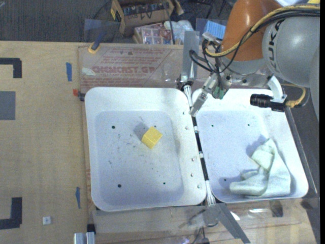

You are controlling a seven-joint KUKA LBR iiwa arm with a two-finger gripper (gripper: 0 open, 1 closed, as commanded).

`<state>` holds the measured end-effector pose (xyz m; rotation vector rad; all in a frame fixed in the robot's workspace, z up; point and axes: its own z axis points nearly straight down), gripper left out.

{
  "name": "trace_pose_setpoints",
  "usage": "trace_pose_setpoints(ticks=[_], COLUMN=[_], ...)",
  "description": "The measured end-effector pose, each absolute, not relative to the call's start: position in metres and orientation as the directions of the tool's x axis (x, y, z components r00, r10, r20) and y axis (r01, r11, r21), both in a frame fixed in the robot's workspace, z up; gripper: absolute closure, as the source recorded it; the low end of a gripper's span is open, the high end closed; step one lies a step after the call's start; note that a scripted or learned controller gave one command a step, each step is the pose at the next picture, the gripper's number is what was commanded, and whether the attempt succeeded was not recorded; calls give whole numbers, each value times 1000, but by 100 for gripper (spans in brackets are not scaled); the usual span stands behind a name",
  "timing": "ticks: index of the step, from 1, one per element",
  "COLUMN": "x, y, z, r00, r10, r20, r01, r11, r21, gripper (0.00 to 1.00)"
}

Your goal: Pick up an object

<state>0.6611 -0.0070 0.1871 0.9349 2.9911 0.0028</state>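
Two white bins are sitting side by side on the bench. The left bin [101, 187] is holding a single yellow block [152, 137], which is lying a little above the middle of the bin floor, turned at an angle to the bin walls. The right bin [233, 131] is holding a crumpled pale cloth [264, 174] in its lower right part, bunched against the near wall.

The gripper [194, 107] is hanging over the seam between the two bins, near their far edge, at the end of the grey and orange arm [264, 29] that is reaching in from the right. The block is lying to the gripper's lower left, well apart from it and inside the other bin's floor. The cloth is lying well apart to the gripper's lower right. Nothing is showing between the gripper's tips, and whether it is open or closed is not something I can tell from here.

Part of the letters "KUKA" is showing on the arm's grey casing. A clear sheet [127, 67] behind the left bin is carrying red printed lettering, too faint to read surely. Beyond it, a cardboard box [142, 9] is standing on the dark floor.
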Motion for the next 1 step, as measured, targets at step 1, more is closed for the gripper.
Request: trace_pose_setpoints(ticks=[1], x=[621], y=[72], z=[211], r00=[-986], r10=[165], r20=[-4], r01=[165], r11=[986], r21=[2], gripper=[0])
